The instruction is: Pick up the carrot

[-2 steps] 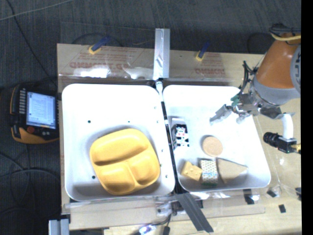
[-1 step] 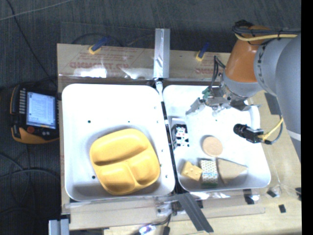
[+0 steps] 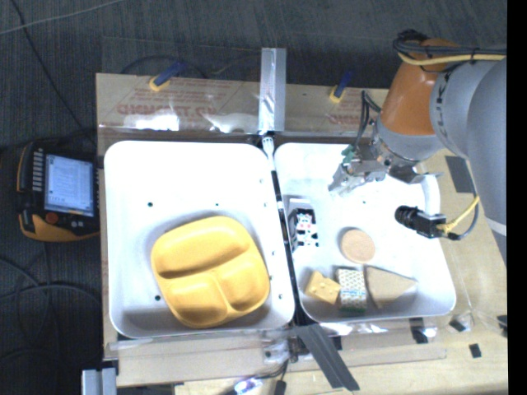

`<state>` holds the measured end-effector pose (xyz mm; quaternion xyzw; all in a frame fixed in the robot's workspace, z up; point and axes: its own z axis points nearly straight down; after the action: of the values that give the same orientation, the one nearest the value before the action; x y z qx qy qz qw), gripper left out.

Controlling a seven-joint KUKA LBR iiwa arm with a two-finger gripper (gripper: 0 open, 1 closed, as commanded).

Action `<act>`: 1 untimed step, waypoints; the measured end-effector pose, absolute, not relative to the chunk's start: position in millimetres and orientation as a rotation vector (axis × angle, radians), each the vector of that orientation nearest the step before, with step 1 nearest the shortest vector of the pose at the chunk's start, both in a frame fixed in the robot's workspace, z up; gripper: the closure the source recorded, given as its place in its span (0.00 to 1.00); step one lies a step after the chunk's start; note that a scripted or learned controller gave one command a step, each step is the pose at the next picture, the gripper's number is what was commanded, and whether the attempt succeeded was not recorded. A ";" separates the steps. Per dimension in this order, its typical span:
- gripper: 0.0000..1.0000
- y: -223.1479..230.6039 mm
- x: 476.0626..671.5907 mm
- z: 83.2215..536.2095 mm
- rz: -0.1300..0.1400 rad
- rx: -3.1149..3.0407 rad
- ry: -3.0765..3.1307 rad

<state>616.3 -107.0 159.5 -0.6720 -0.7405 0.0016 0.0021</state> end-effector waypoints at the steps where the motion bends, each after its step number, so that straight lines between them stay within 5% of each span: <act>1: 1.00 -114.4 601.7 147.7 0.006 -2.065 -2.366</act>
<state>601.7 -114.4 147.7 -0.6576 -0.7534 0.0018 0.0005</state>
